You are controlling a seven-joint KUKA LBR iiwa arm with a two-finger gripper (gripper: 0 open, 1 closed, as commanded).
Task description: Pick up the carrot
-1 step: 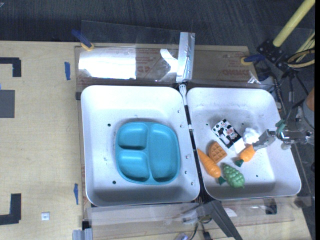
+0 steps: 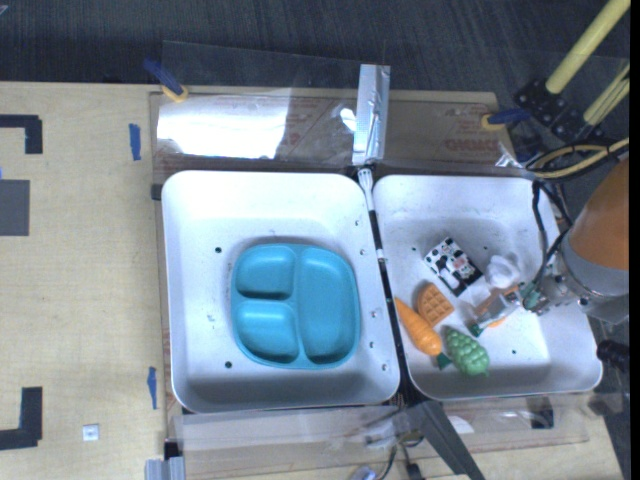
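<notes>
Bench (image 2: 80, 268): we see a pale wooden top with black corner marks and bits of blue tape along its left part.
Left bin (image 2: 190, 298): shallow and white, it holds a turquoise divided plate (image 2: 296, 302) with three compartments, lying near the bin's middle.
Right bin (image 2: 560, 363): shallow and white, touching the left bin along a shared middle edge; we count four small items grouped in its lower left part.
Arm (image 2: 608, 243): grey with an orange band, it reaches in from the right edge over the right bin's right side.
Gripper (image 2: 500, 308): it sits low over the right bin, just right of the small items; we cannot tell how its fingers stand, because the tip is a small blur of pale and orange-green parts. We see nothing clearly caught in it.
Carrot (image 2: 418, 329): a short orange toy, tapered, lying on the bin floor tilted from upper left to lower right, close to the bin's left wall. It lies apart from the gripper.
Green toy (image 2: 467, 352): knobbly, just right of the carrot's lower end.
Waffle-like toy (image 2: 433, 301): tan-orange with a grid pattern, just above the carrot.
Black-and-white block (image 2: 451, 264): patterned, tilted, above the waffle-like toy.
</notes>
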